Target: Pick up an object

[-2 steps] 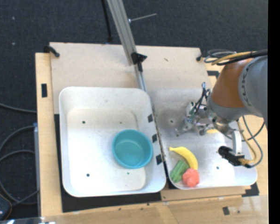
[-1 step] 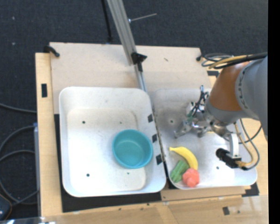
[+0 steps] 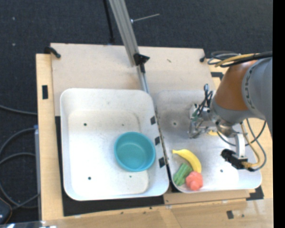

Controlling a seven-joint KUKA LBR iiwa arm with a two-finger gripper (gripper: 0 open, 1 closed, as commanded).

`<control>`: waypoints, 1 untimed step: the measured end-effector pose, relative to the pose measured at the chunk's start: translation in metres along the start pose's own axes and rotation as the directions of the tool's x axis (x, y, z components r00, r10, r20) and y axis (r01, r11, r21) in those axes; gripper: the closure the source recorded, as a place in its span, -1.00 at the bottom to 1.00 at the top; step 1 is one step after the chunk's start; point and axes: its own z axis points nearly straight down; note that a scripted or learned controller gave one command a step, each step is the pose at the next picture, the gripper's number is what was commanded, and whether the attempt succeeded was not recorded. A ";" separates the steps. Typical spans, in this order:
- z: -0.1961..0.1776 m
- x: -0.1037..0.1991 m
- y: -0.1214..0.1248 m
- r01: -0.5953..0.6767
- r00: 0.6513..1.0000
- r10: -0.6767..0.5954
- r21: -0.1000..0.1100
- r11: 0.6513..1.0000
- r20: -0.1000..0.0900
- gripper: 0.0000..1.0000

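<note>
Grey metal jaws point(image 3: 195, 128) hang low over the bare floor of the right shallow white plastic bin point(image 3: 175, 109) on the table point(image 3: 95, 68); honestly can't tell if they're released or clenched from up here. Below them, well apart, sit a curved yellow plastic banana point(image 3: 190, 158), a green cucumber-like toy point(image 3: 181, 173) and a red strawberry-like toy point(image 3: 194, 181) bunched together. Off to their left, a round teal plastic bowl point(image 3: 134, 150) sits in the left shallow white plastic bin point(image 3: 80, 108).

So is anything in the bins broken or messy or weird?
Nothing looks broken or spilled. The blue bowl sits upright in the left bin. The banana, a green vegetable and a red fruit huddle at the right bin's near edge. The gripper hangs over a bare patch.
</note>
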 end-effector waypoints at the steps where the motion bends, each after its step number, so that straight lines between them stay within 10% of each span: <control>1: -0.046 0.001 -0.005 0.001 1.000 -0.001 -0.003 1.000 0.000 1.00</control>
